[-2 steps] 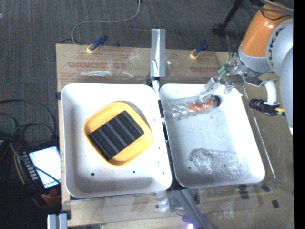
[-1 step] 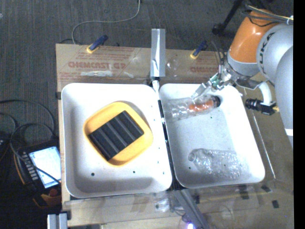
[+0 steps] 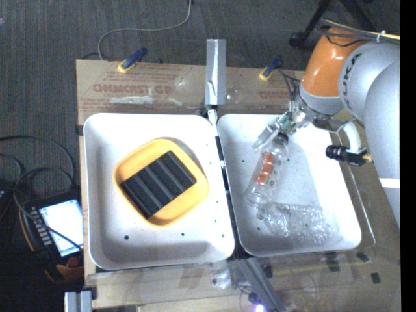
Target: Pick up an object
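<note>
Candidate object: a clear plastic bottle with an orange-red label, lying on its side in the right-hand bin, just right of frame centre. It runs on a diagonal, one end up toward the upper right, the other down toward a crumpled clear plastic wrap that sits in the bin's lower part. Whether bottle and wrap touch we cannot tell; both are transparent and their edges blur together.

The pincer is at the bottle's upper end, right at or touching it, with the arm coming down from the upper right corner of the frame. We judge this placement as an approach on the bottle's narrow end, which gives a smaller span to close on than the body. From this slanted view we cannot tell the pincer's state, nor whether anything is caught in it. The bottle lies flat on the bin floor, so we read the pick as not yet achieved.

Left-hand bin: a yellow dish with a black ribbed insert, well apart from the arm. Both bins sit on the bench, over cardboard held by blue clamps at the top.
</note>
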Motion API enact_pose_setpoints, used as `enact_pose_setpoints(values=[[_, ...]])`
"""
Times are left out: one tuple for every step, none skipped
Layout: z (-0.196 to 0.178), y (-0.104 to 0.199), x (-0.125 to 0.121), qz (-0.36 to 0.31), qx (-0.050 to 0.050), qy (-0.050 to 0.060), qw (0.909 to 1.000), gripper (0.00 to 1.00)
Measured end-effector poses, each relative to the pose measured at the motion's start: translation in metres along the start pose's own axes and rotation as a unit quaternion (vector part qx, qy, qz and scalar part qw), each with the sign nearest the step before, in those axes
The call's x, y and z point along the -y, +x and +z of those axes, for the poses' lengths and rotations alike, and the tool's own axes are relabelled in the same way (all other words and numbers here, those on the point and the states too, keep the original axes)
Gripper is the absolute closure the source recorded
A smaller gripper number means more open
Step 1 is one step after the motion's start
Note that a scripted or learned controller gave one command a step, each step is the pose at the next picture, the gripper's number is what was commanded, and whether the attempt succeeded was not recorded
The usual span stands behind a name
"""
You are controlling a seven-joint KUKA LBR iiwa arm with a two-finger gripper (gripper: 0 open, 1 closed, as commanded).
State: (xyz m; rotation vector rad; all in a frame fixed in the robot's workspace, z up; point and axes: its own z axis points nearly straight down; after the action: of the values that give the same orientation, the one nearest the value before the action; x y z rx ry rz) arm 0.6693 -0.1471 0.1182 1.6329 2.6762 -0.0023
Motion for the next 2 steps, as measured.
enact_pose_setpoints(values=[[0.024, -0.025, 0.012, 0.075, -0.004, 0.000, 0.9972, 0.00], [0.027, 0.017, 0.047, 0.011, 0.001, -0.003, 0.9999, 0.00]])
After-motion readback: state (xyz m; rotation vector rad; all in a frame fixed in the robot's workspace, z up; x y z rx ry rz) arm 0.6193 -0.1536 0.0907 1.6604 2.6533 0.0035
